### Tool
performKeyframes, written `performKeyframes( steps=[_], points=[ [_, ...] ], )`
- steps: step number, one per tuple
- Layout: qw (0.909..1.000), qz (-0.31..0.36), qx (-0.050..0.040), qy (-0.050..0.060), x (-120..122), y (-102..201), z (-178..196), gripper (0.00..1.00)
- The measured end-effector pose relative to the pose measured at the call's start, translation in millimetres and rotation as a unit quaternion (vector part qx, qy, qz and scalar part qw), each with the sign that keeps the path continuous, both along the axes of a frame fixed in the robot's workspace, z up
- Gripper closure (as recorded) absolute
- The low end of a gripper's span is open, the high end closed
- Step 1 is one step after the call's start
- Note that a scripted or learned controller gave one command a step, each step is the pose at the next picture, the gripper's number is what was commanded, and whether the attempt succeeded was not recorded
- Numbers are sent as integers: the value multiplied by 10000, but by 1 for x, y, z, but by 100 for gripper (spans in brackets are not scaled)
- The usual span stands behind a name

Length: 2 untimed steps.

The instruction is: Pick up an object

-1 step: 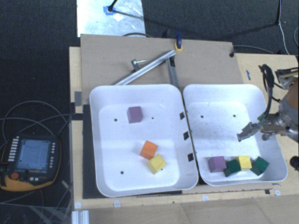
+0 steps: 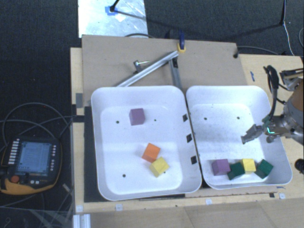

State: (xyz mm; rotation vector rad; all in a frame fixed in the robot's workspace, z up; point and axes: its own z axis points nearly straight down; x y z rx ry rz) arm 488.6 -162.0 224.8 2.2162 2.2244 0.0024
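Observation:
The right bin (image 2: 228, 99) holds a row of cubes along its near wall: a purple cube (image 2: 220, 166), a dark green cube (image 2: 235, 170), a yellow cube (image 2: 249, 165) and a second green cube (image 2: 264, 167). My gripper (image 2: 251, 134) hangs over the right side of this bin, above and a little behind the row, touching none of the cubes. In the left bin (image 2: 102, 127) lie a purple cube (image 2: 137, 116) near the back, an orange cube (image 2: 151, 152) and a yellow cube (image 2: 159, 166) touching it at the front.
A metal rod (image 2: 147, 69) lies aslant on the brown board behind the bins. A teach pendant (image 2: 31, 163) with cables sits on the floor at left. A shiny sheet (image 2: 111, 11) lies at the back.

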Motion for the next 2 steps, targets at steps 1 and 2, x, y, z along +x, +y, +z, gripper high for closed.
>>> performKeyframes(
  steps=[1, 2],
  points=[
    [10000, -6, 1, 20, 0, 2, -42, 0],
    [10000, -7, 1, 20, 7, 1, -86, 0]
  ],
)
